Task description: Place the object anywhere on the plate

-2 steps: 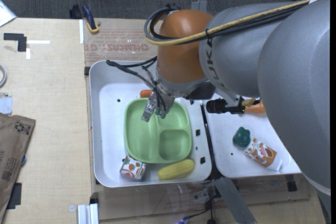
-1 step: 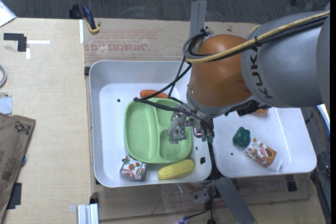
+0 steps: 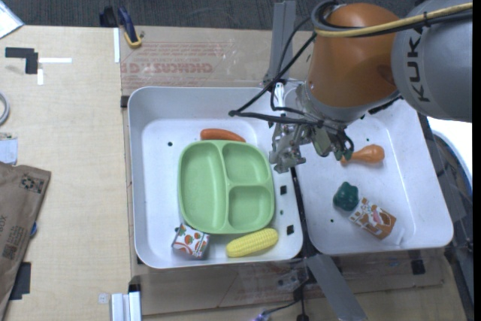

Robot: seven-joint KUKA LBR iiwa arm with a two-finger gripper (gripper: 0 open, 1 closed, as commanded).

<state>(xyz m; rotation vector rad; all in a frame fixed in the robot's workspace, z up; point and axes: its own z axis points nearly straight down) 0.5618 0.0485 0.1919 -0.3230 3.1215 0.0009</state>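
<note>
A light green divided plate lies in the left bin. My gripper hangs below the orange wrist band, over the wall between the two bins, just right of the plate's upper right corner. I see nothing held in it. An orange sausage-like piece lies against the plate's far edge. A yellow corn cob and a small printed carton lie by its near edge.
The right bin holds an orange drumstick close to the gripper, a dark green toy and a printed carton. The arm covers the right bin's far part. Cables run across above the plate.
</note>
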